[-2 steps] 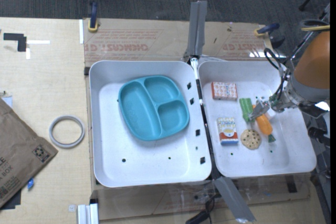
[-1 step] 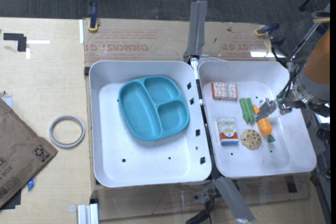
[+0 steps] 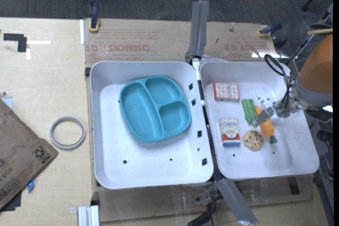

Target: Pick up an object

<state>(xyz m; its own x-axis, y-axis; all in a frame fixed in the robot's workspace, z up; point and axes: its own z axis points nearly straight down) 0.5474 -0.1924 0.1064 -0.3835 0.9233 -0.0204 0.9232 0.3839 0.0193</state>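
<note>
The one view looked down at a slant on a pale wooden counter point(image 3: 42, 87) bearing two white bins side by side.

The left bin point(image 3: 106, 166) sat at the middle of the frame and held a blue divided plate point(image 3: 155, 108), three compartments, lying slightly turned toward the bin's upper half.

The right bin point(image 3: 286, 164) sat at centre right. In its upper left lay a small pink-and-white box point(image 3: 226, 91). Below that, near the bin's middle, lay a second small box point(image 3: 229, 132) with blue and orange print. Just right of it lay a round cookie point(image 3: 253, 140). A green bar point(image 3: 248, 110) lay upright in the picture, right of the pink box. An orange carrot-like toy point(image 3: 267, 128) with a green end lay just right of the cookie, close to the green bar's lower end.

The arm point(image 3: 318, 69) came in from the right edge, its orange band at upper right. The claw point(image 3: 263, 116) hung low over the right bin, between the green bar and the orange toy, right at the toy's upper end. How far it was spread I could not tell, nor whether it had hold of anything.

On the counter at lower left lay a tape ring point(image 3: 67, 132) and a brown cardboard box point(image 3: 18, 153) at the frame's edge.
</note>
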